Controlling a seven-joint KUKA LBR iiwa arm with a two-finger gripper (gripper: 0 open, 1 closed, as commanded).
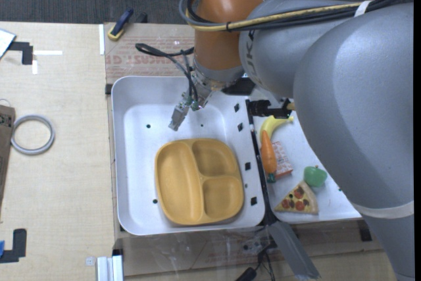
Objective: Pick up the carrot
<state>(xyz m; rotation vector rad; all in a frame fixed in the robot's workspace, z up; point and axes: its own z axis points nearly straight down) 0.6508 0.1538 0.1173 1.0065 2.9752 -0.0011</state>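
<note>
The gripper (178,119) is hanging over the left bin's (131,161) far end, above the yellow plate (197,181); I cannot tell its state. The carrot (268,151) is lying along the right bin's (332,204) left wall, beside the banana (275,122), likely awaiting a reach across.

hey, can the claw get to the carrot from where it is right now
Probably yes. The carrot lies exposed along the right bin's left edge, nothing on top, though a banana sits close. The claw hangs over the left bin.

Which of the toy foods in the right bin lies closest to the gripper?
The banana, yellow, at that bin's far end; the carrot comes next.
</note>
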